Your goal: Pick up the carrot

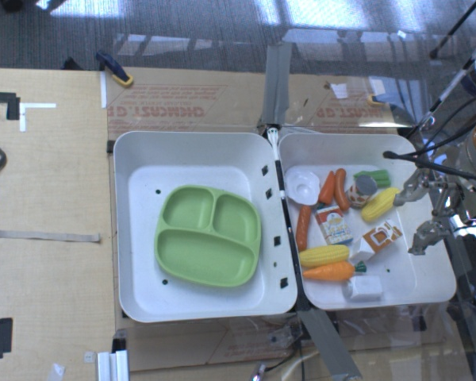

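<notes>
Cardboard sheet (186, 101), upper centre of frame behind the bins: red print, seen reversed and upside down, not legible. Small carton (334, 225) in right bin: label too small to read.

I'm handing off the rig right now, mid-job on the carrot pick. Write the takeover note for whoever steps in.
Gripper: open, holding nothing, at the right bin's right side.
Carrot: lying near the right bin's front, just below the corn cob, green top pointing right.
Left bin: holds the green divided plate.
Done: no grasp yet.
Left: move over the carrot, close on it, lift.
</notes>
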`<state>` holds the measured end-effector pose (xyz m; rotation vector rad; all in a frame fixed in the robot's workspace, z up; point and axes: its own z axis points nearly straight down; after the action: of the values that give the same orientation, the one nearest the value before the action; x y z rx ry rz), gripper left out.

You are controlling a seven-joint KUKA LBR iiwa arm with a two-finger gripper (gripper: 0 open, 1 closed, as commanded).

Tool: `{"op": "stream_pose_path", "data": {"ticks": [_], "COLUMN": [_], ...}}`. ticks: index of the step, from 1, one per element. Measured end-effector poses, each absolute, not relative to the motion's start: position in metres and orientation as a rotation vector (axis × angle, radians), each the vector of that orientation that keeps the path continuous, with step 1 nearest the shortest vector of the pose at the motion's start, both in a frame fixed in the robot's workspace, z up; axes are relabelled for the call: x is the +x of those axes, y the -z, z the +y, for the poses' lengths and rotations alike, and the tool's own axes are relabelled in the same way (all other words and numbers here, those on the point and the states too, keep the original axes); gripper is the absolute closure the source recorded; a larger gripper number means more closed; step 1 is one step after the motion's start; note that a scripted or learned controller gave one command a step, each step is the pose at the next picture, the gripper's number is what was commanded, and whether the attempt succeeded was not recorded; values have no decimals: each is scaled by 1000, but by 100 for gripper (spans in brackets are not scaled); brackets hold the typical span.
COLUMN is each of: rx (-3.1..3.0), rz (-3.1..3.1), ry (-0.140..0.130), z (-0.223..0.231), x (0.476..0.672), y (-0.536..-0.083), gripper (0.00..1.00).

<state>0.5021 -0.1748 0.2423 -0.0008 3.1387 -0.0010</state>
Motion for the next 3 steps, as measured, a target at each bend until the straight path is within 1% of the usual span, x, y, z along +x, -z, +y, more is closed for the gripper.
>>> {"op": "stream_pose_path", "data": {"ticks": [1, 2, 3], "rx": [163, 96, 115], "rz": [3135, 3136, 3121], "ry": [0, 0, 3], "z": [-125, -78, -116], "x": [486, 480, 530], "y": [-144, -192, -99], "gripper": [0, 0, 0]}}
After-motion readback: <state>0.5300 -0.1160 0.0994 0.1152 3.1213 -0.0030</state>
